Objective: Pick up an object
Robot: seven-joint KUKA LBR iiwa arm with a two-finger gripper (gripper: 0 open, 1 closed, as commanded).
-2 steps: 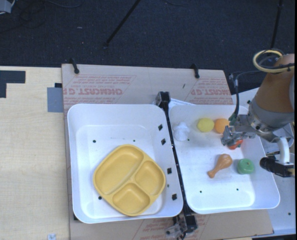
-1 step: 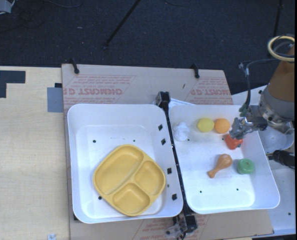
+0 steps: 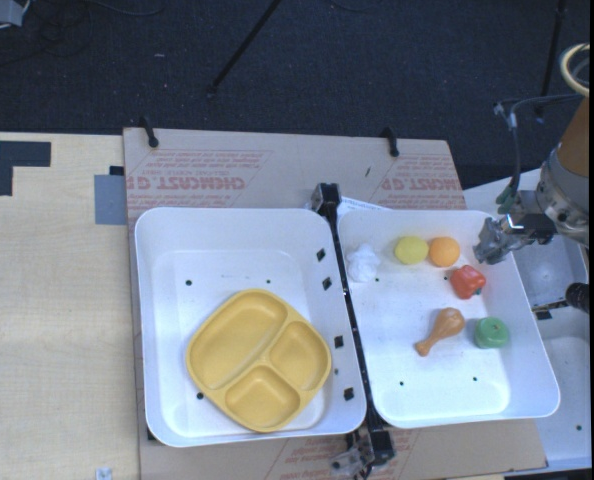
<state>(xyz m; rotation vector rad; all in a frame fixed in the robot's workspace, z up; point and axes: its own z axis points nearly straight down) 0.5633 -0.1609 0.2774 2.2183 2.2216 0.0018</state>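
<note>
The right bin [image 3: 457,393] holds a yellow ball [image 3: 411,250], an orange ball [image 3: 443,251], a red pepper-like toy [image 3: 467,281], a tan drumstick toy [image 3: 438,330], a green round piece [image 3: 492,333] and a crumpled white item [image 3: 362,263]. My gripper [image 3: 494,236] hangs at the bin's far right rim, just right of the orange ball and above the red toy. Nothing is visible between its fingers.
The left bin [image 3: 167,268] carries a yellow divided plate [image 3: 259,359]. A black divider [image 3: 339,298] runs between the bins. Cardboard [image 3: 237,173] lies behind them. Wooden bench top [image 3: 47,318] spreads to the left.
</note>
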